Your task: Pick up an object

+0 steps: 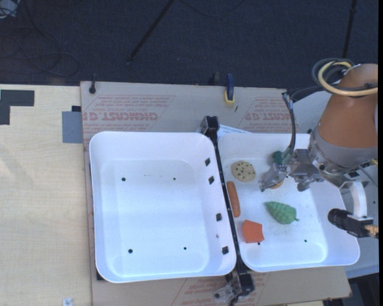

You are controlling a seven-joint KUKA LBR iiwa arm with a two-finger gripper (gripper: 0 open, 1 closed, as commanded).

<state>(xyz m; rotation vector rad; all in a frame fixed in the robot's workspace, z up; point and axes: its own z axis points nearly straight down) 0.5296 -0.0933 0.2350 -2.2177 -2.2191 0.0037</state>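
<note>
Two white bins: left bin (108, 171) bare-floored, right bin (335, 250) stocked. Grey-and-orange arm (348, 116) entering over right bin's right edge, gripper (274, 174) low near bin's middle, finger state not readable. Contents: green leafy toy (281, 211) at centre, likely light, soft, graspable across narrow width; orange block (253, 231) near front edge; orange sausage (233, 198) along left wall; spotted cookie (243, 170) toward back-left.

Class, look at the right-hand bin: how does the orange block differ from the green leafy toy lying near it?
The orange block is flat-sided and angular; the green leafy toy is rounded and bumpy, tapering to a point. The block is bright orange, the toy green. The block sits nearer the divider between the bins, the toy nearer the gripper. Both rest loose on the floor of the right bin, touching nothing else.
</note>
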